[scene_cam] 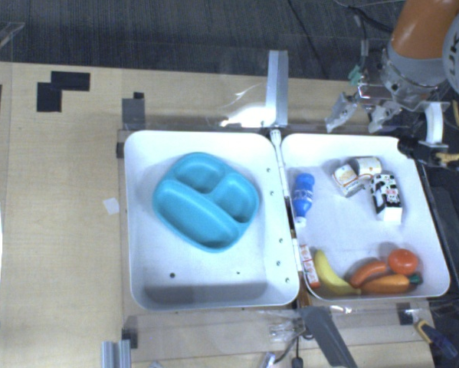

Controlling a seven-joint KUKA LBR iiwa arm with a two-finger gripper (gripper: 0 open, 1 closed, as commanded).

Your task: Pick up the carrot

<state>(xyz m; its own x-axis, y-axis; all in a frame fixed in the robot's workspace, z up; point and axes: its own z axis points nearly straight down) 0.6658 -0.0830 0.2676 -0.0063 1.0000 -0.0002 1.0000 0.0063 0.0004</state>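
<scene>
The counter (53, 228) under me is pale wood, and two white bins sit on it side by side. The left bin (149, 282) carries a blue divided plate (206, 199), tilted a little. The right bin (421, 221) holds the smaller things: a blue-capped bottle (301, 198) lies along its nine o'clock wall, a small carton (353, 175) and a black-and-white box (385, 195) rest near one o'clock, and a banana (330, 276) curves at seven o'clock. The carrot (384, 284) lies at five o'clock against the near wall, touching a tomato (402, 261). My pincer (359, 112) hangs beyond the right bin's far rim at twelve o'clock, fingers spread apart, nothing between them.
</scene>
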